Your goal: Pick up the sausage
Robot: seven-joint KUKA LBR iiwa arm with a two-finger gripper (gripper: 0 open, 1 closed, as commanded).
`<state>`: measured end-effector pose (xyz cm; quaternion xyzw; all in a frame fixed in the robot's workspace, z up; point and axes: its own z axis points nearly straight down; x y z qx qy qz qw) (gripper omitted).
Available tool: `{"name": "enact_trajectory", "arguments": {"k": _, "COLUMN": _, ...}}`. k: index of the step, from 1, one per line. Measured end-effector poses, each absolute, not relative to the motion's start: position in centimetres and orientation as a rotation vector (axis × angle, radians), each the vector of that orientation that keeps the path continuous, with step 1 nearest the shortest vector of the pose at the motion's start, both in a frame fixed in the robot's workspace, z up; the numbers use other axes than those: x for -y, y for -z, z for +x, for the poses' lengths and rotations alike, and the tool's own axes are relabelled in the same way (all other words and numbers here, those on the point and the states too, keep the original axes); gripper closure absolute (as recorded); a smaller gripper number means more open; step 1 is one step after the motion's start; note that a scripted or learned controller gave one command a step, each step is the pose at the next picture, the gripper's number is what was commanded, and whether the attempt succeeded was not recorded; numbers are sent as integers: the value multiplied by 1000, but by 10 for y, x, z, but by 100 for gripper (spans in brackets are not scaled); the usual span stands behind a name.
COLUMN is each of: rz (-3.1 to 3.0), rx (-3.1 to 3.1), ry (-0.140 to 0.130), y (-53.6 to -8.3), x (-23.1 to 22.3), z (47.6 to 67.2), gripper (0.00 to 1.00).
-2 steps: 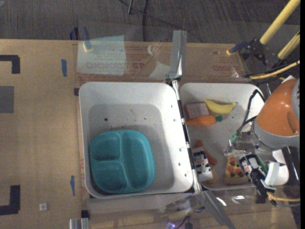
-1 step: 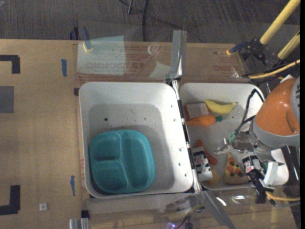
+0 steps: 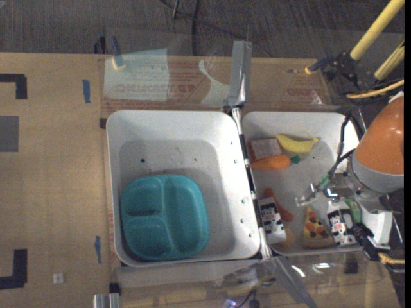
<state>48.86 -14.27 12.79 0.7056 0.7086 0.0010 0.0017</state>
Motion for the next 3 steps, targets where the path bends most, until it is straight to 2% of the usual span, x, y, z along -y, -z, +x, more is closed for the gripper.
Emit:
{"name": "enact_trajectory", "arguments": {"k": 1, "rz": 2217, "rx": -2196, "ry": -9, "y": -92, "x": 107, "z": 484, "gripper": 0}}
{"name": "enact_trajectory", "arguments": {"k": 2, "rz": 2215, "rx": -2191, "ry": -10, "y": -101, "x": 108, "z": 485, "gripper": 100}}
{"name": "enact_trajectory", "arguments": {"k": 3, "rz": 2299, "rx": -2141, "ry": 1, "y": -240, "x": 63, "z": 484, "gripper": 100}}
